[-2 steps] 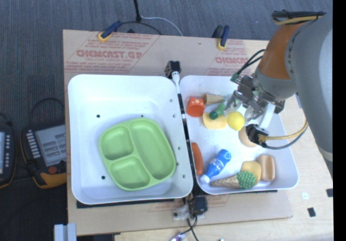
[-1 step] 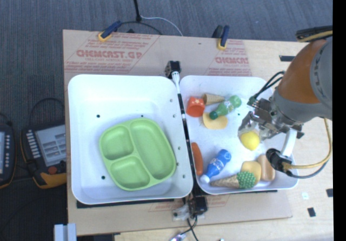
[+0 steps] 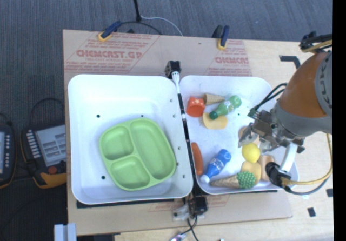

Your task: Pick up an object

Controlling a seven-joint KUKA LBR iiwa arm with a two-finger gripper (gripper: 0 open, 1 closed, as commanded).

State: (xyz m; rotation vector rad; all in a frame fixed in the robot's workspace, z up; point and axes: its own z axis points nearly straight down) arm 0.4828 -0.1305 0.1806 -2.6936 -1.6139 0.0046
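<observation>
The claw hangs over the right bin, just left of and above a lemon lying near that bin's lower right corner, with a blue bottle further left and a green tray in the left bin; its opening I cannot tell.

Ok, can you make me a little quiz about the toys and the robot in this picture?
1. True or false: the green divided plate lies in the left bin.
2. Which toy lies nearest the end effector? A) yellow lemon B) blue bottle C) red cup
3. Fill in: the green bottle lies in the ____ bin.

Key: 1 true; 2 A; 3 right.
</observation>
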